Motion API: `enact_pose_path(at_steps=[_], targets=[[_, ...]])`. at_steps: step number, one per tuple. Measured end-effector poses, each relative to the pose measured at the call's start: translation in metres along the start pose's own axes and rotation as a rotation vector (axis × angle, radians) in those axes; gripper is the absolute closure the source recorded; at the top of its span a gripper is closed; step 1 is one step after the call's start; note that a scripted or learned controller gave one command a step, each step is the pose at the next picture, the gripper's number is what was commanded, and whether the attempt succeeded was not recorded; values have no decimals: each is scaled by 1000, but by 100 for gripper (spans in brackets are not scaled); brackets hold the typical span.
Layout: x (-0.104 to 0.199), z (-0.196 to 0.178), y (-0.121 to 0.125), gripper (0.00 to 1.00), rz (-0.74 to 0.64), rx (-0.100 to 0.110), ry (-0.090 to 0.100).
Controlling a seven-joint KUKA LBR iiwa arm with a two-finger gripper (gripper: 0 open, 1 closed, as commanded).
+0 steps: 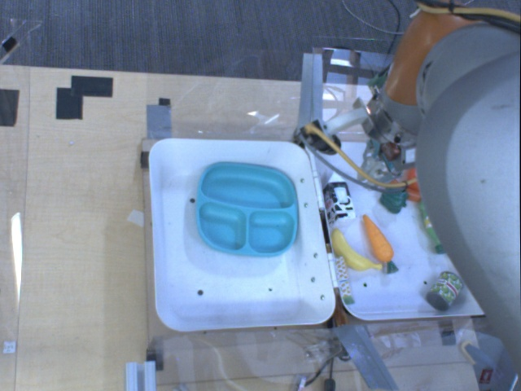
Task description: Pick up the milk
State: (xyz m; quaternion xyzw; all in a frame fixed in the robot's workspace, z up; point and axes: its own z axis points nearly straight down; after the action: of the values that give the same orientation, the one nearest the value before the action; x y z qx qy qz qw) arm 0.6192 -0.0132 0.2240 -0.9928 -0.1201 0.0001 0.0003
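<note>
From the fixed overhead camera, two white bins sit side by side on the wooden counter (73, 218). The left bin (175, 292) carries one blue divided plate (247, 208) with three compartments, lying near the bin's centre. The right bin (407, 296) holds the loose items. One milk carton (339, 201), white with black print, lies flat against the bin's left wall, at about nine o'clock from that bin's centre; its long axis runs roughly twelve to six, tipped slightly toward eleven, though which end is the top I cannot tell. Just below it, toward six o'clock, lies one yellow banana (354, 252), and beside that, toward three o'clock, one orange carrot (378, 241) with its green end pointing to about five. One small can (444, 290) rests near the bin's lower right corner. The grey arm (476, 137) hangs over the right bin, with the gripper (384, 160) at about one o'clock from the milk carton, apart from it. Whether the jaws are apart or together cannot be told.
</note>
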Motion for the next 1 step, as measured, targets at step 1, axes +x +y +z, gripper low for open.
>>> enact_pose_path(at_steps=[1], targets=[[1, -7, 0, 100, 0, 1, -3]])
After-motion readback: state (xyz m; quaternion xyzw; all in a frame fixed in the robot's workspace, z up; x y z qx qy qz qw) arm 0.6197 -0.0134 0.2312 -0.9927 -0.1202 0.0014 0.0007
